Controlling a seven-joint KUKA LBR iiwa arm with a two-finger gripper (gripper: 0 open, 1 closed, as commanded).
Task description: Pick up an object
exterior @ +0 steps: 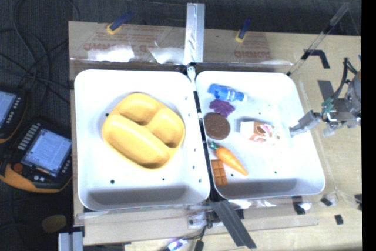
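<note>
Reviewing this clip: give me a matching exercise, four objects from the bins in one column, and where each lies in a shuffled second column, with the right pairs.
Objects:
1. yellow bread-shaped toy
2. blue bottle
3. carrot
4. brown round disc

Places:
A. far end of the right bin, near the divider side
B. near end of the right bin, beside a waffle-like piece
C. middle of the left bin
D. right bin, just below the purple grapes

Pairs: 1-C, 2-A, 3-B, 4-D
</note>
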